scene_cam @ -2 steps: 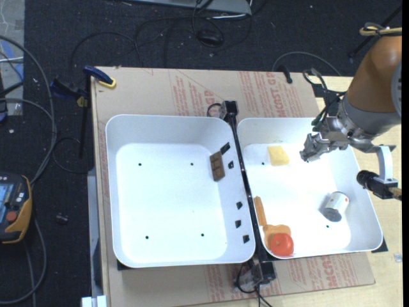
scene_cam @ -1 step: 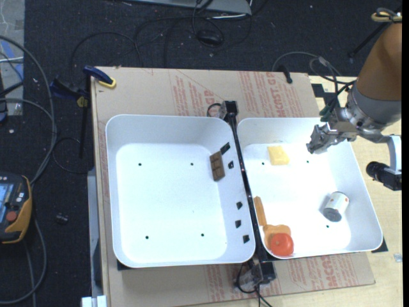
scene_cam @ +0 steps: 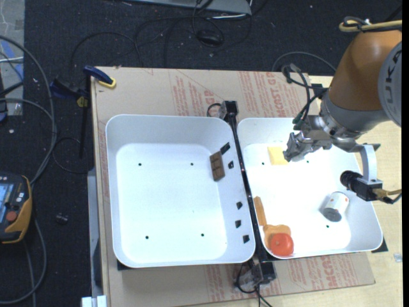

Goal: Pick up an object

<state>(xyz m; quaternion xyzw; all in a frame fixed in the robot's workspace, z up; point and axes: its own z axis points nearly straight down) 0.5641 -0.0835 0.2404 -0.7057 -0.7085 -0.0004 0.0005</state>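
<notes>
You are at the approach step: the grey two-finger gripper [scene_cam: 296, 147], whose opening I cannot tell, hovers just beside the pale yellow flat square block [scene_cam: 277, 155] in the right white bin [scene_cam: 364, 219], so next descend squarely over it.

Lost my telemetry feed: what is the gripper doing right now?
Gripper: low in the right white bin, beside the pale yellow block; grip state cannot be told.

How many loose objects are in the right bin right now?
4: yellow block beside the gripper, white cup lower right, orange stick and red ball bottom left. The arm may hide more.
</notes>
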